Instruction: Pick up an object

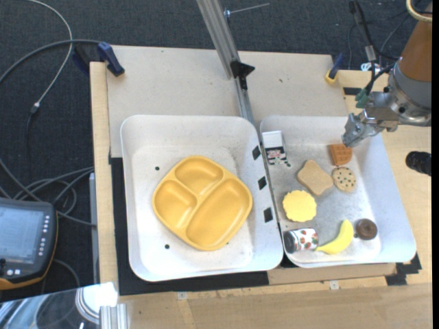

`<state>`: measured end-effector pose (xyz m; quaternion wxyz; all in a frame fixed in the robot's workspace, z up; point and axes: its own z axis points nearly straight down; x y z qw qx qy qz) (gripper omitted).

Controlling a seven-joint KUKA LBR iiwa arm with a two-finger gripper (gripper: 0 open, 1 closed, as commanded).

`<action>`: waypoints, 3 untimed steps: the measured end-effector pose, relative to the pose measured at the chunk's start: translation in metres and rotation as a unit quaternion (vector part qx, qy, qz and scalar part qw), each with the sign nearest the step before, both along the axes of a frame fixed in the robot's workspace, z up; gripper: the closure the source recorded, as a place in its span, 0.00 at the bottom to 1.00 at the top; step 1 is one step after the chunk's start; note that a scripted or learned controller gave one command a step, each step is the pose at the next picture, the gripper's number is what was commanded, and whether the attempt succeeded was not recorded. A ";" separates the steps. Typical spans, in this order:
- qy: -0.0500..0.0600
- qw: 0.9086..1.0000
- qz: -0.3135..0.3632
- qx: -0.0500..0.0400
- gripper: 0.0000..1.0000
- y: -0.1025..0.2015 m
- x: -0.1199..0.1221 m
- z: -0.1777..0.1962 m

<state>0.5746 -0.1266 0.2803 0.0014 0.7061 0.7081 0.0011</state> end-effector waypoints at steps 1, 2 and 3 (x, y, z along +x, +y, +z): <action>0.007 1.000 -0.001 0.002 1.00 0.018 -0.014 -0.086; -0.002 1.000 0.001 0.000 1.00 0.038 0.033 -0.041; -0.003 1.000 -0.001 -0.001 1.00 0.024 0.044 0.013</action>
